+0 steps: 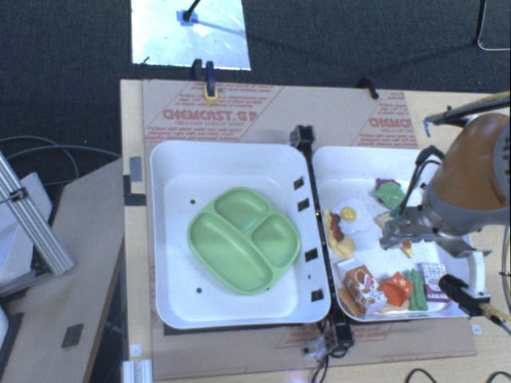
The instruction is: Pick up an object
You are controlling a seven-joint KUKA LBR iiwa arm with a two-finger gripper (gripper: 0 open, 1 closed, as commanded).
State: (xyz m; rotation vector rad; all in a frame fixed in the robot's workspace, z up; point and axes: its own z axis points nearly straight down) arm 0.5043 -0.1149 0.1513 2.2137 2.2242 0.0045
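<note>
Two white bins sit side by side on the surface: the left bin [172,214] holds a green divided plate [243,240], the right bin [335,166] a jumble of small toy foods. Among them are a fried egg [349,213], a green leafy piece [389,191], a printed carton [362,287] and an orange piece [395,289]. Low over the right bin's middle is the gripper [397,235]; I cannot tell how its fingers stand.

Glossy white plastic bins [172,206] hold a smooth green plastic tray [243,240]; the bench [335,114] looks like matt cardboard.
</note>
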